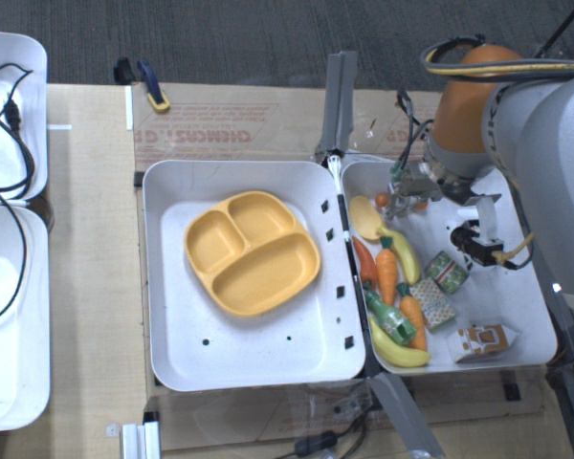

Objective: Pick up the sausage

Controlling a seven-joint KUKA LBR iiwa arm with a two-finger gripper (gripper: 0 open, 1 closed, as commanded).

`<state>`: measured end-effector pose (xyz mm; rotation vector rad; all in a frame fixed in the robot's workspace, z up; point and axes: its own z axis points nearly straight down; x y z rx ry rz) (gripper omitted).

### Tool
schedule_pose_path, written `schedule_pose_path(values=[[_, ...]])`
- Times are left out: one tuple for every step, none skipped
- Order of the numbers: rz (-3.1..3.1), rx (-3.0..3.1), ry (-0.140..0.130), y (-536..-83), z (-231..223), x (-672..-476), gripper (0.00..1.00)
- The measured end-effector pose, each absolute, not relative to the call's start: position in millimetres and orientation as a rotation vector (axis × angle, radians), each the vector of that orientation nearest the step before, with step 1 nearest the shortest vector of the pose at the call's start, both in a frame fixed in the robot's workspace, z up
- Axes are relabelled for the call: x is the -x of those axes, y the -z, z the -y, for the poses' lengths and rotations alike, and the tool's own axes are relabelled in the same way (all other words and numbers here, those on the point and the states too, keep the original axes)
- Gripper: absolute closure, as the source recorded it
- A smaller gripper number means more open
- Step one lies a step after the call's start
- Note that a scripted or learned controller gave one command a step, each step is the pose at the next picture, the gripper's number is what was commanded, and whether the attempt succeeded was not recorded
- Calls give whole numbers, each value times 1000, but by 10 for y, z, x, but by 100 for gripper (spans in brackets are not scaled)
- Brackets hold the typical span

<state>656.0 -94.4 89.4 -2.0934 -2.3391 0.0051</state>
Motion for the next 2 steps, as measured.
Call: schedule_pose_path(values=[[2339, 2093, -5, -894, 944, -6560, 0], [2201, 2240, -5, -897, 1497, -6583, 0]])
